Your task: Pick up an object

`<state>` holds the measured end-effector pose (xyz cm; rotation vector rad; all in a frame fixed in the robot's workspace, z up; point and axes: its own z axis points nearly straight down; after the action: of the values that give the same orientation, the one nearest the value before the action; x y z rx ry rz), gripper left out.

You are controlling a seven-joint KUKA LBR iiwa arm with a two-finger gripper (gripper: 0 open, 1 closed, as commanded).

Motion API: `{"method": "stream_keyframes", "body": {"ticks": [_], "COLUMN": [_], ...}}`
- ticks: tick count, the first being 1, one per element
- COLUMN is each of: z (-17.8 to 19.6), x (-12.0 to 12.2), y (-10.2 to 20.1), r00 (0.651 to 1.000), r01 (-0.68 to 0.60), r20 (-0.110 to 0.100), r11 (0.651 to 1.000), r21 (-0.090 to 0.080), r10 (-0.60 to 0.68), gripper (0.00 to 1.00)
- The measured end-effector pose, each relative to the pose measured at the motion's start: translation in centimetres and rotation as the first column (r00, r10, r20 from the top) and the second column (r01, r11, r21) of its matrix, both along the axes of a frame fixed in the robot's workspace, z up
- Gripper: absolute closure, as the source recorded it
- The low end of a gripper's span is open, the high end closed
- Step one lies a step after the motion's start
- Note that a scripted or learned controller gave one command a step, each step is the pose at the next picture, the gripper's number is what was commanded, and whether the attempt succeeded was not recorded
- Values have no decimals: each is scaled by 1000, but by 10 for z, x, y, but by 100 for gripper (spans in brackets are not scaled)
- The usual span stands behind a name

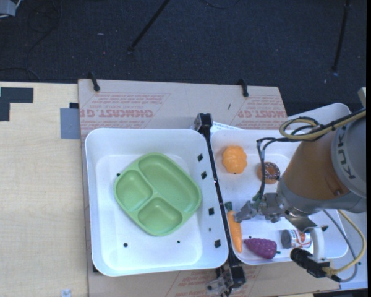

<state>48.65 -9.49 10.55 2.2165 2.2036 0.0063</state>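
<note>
Arm pose: the gripper (247, 210) sits low over the right bin (334, 113), its tip pointing left toward the divider between the bins. Behind it the wrist runs right into the orange band (312, 166) and then the grey arm (358, 166). Cables loop above the band. I cannot tell whether the gripper is released or clenched, and I see nothing held in it.

Surface: pale wooden counter (31, 197) at far left, with dark square markers near its upper edge. A printed cardboard sheet (173, 104) lies under both bins. Dark carpet floor (173, 30) runs along the top, crossed by cables.

Contents, left bin (89, 197): one green divided plate (157, 193), flat and roughly central.

Contents, right bin: a carrot (234, 231) lies along the divider side, its upper end just beside the gripper tip. An orange fruit (234, 159) sits above it, well apart from the gripper. A purple grape bunch (261, 247) rests near the lower rim, just right of the carrot. A small brown round item (270, 172) is partly behind the cables. A small labelled can (300, 238) lies under the arm, partly hidden.
</note>
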Motion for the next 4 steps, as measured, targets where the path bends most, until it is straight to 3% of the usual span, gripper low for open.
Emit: {"method": "stream_keyframes", "body": {"ticks": [1,3,4], "z": [5,122,130], "x": [-3,6,6], "y": [2,5,4], "r00": [1000,1000,1000], "r01": [7,-6,-6], "r20": [-12,-12,-16], "r11": [1000,1000,1000], "r21": [6,8,9], "r10": [-7,6,6], "gripper": [100,100,100]}}
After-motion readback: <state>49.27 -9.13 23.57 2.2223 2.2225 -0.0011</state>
